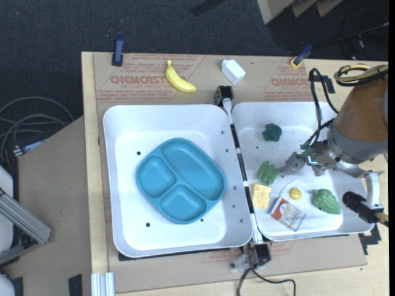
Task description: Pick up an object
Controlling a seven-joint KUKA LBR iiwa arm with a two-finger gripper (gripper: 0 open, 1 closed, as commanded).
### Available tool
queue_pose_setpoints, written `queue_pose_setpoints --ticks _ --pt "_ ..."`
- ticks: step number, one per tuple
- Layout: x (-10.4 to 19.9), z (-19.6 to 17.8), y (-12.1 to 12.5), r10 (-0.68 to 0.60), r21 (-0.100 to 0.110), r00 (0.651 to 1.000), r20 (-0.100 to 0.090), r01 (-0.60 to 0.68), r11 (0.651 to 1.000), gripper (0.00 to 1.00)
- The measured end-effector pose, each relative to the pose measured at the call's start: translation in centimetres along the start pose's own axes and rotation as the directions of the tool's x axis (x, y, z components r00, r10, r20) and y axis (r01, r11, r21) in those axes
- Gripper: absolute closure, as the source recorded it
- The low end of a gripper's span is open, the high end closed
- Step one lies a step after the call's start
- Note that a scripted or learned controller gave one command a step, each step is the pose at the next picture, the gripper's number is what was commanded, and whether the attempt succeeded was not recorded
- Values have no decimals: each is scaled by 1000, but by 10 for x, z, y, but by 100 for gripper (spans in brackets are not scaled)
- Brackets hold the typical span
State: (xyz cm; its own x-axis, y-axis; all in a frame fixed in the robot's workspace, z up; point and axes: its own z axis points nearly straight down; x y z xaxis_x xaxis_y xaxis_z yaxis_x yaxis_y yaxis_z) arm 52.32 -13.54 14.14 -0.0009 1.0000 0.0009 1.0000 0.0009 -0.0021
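You've got the right bin (345,227) at lower right of frame with the pickable stuff. Nearest the bottom edge: a red-and-white packet (287,214), a yellow cheese wedge (261,197) at its left against the divider, a small yellow ball (295,194) just above the packet, and a light green leafy piece (326,201) to the right. Further up, a green lettuce-like piece (267,172), then a dark green broccoli (271,132) near the bin's top. The gripper (295,164) comes in from the right at mid-height, fingers spread apart, nothing between them, tips just right of the lettuce-like piece. Left bin (123,134) holds a blue divided plate (180,180). On the board at top of frame: a banana (178,79) and a white block (233,71).
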Motion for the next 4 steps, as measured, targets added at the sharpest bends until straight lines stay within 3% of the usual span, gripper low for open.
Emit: queue_pose_setpoints --ticks 1,2,3,4 --pt "38 34 27 0 -1 1000 0 0 1000 0" --pt "35 57 11 1 1 1000 0 -1 1000 0" --pt "32 57 60 0 -3 1000 1 0 1000 0" --pt "40 57 77 0 -4 1000 2 0 1000 0"
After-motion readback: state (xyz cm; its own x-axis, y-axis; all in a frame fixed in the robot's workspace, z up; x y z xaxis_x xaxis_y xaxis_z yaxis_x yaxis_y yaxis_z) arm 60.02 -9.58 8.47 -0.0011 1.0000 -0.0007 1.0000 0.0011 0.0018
